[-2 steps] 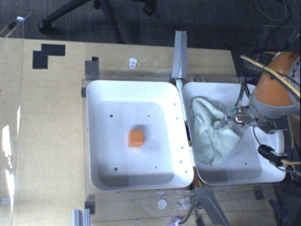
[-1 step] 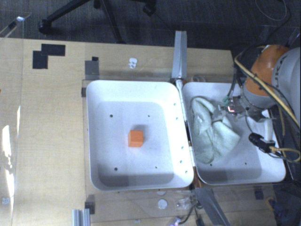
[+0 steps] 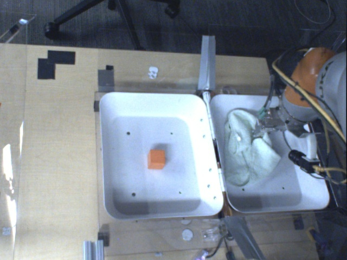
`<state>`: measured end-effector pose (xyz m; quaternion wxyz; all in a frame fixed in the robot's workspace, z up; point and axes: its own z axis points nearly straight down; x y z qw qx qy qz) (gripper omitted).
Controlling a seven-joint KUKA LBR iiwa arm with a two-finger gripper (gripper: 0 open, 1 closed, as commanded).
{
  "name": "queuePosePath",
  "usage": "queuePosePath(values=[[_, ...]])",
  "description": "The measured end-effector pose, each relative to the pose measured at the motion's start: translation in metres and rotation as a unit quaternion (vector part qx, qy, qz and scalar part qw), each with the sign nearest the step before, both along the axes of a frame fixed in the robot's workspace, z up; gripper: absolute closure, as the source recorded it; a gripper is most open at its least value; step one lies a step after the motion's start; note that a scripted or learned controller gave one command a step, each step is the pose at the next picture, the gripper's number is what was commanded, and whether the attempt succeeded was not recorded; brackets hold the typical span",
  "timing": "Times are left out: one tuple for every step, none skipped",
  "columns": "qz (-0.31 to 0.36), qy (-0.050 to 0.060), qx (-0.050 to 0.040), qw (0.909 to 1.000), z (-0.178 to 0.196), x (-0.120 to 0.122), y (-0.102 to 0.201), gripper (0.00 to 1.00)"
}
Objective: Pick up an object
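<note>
Camera view shows the gripper (image 3: pixel 264 128) low in the right bin (image 3: pixel 309 196), touching the white cloth (image 3: pixel 246 150). An orange block (image 3: pixel 156 159) sits mid-left. Nothing looks lifted yet.

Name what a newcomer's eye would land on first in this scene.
The small orange cube stands out, alone near the middle of the left bin. Next comes the crumpled pale cloth in the right bin, with the gripper at the cloth's upper right edge and the arm's orange band above it.
</note>
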<state>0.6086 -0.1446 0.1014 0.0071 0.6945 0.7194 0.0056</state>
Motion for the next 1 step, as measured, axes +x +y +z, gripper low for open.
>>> queuePosePath(values=[[-0.062,0.007,0.0019,0.998,0.1062,-0.01,0.0791,1.0]])
